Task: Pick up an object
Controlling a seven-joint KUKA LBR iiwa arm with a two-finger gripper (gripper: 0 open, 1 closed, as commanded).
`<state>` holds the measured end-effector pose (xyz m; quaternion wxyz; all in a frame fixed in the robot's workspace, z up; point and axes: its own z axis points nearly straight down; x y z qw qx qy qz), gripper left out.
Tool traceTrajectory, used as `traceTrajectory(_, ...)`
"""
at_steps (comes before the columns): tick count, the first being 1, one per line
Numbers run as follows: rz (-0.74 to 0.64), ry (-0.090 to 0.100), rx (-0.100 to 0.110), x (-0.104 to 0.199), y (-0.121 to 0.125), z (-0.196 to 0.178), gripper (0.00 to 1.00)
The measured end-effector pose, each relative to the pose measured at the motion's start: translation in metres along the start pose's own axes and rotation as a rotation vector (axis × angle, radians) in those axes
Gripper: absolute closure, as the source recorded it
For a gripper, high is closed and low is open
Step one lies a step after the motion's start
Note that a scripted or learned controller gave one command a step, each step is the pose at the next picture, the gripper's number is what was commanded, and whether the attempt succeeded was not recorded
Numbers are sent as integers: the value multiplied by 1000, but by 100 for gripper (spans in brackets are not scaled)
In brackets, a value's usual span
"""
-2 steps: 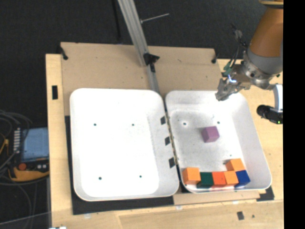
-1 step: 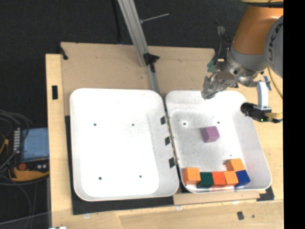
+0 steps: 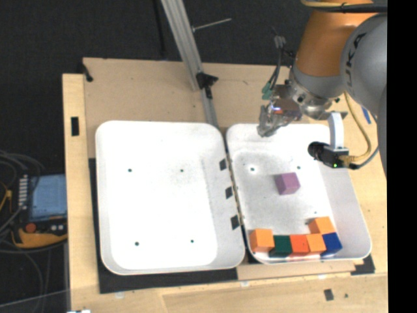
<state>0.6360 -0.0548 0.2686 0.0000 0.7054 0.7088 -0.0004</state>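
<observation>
A purple cube [image 3: 287, 183] lies alone in the middle of the right bin [image 3: 345, 194]. Along that bin's near edge sits a row of blocks: an orange block [image 3: 262, 238], a dark green block [image 3: 281, 244], a red-orange block [image 3: 299, 243], another orange block [image 3: 320, 227] and a blue block [image 3: 331, 241]. My gripper [image 3: 268, 126] hangs over the right bin's far left corner, well above and beyond the purple cube. Nothing shows between its fingers.
The left bin [image 3: 163, 194] lies beside the right one, with black clips [image 3: 228, 191] along the seam. A slanted metal rail [image 3: 186, 41] rises behind the bins. A blue device [image 3: 45, 197] and cables lie off the bench's left side.
</observation>
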Motion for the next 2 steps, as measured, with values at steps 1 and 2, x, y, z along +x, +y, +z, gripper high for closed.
traceTrajectory(1,-1,1,3,49,10,17,100)
traceTrajectory(2,-2,0,-2,107,19,30,100)
